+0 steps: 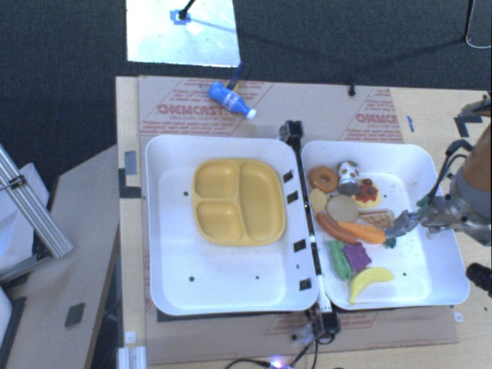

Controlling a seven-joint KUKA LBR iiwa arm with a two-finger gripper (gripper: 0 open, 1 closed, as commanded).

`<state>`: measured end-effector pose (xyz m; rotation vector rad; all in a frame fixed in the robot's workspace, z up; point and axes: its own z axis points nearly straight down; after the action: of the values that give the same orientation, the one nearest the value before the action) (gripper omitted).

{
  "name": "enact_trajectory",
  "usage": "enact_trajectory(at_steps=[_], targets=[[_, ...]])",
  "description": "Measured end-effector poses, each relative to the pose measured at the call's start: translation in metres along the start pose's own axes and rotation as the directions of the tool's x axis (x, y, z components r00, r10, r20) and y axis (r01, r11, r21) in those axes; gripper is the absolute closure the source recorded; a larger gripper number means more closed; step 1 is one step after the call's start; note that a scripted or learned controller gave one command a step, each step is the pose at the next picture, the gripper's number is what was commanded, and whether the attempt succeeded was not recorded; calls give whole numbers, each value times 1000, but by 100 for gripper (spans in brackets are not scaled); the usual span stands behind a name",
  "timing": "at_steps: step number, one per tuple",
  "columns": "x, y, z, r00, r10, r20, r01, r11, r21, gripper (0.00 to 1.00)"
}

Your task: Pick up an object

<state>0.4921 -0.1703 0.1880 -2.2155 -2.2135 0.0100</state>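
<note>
Orange carrot (361, 231) lies lengthwise left-right, right end toward pincer (399, 226); pincer grip state unclear.

Floor (61, 52): dark carpet, covering the area well beyond and to the left of the jaws. A pale square panel (183, 20) lies on it at far upper left. Table (323, 102): light wood with a printed protective sheet. A metal rail (31, 206) slants at far left.
</note>
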Motion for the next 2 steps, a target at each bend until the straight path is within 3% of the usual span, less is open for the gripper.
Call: enact_trajectory(at_steps=[1, 2], targets=[[0, 3, -6, 1000, -3, 3, 4, 1000, -13, 0], [-7, -4, 44, 1000, -2, 1, 2, 1000, -8, 0]])
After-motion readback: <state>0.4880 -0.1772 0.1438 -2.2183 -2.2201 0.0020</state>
